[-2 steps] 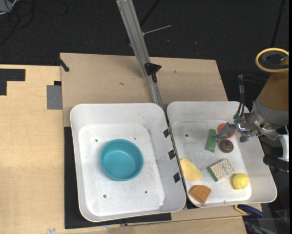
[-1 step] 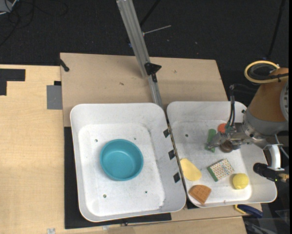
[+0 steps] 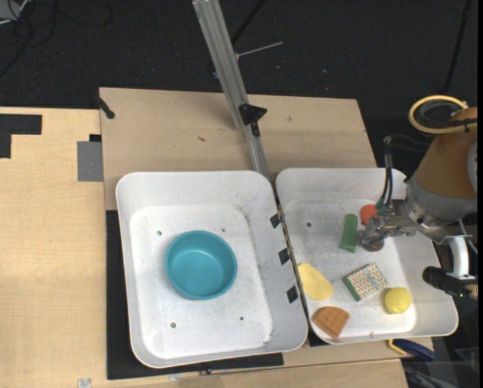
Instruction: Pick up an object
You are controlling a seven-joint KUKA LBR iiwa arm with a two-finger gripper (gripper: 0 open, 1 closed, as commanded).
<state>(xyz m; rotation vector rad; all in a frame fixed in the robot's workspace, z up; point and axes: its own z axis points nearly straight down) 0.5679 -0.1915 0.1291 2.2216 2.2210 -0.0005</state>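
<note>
Partly hidden: red object [image 3: 367, 212] | fingers [image 3: 373, 238] state unclear | beside green block [image 3: 350, 233]

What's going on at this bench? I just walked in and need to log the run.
A grey KUKA arm reaches in from the right, its gripper low over the right bin, beside a green block and a small red piece. Nothing visibly sits in it yet. A yellow wedge, a waffle-like piece, a checkered tile and a yellow ball lie nearer the front. The left bin holds a teal bowl.
</note>
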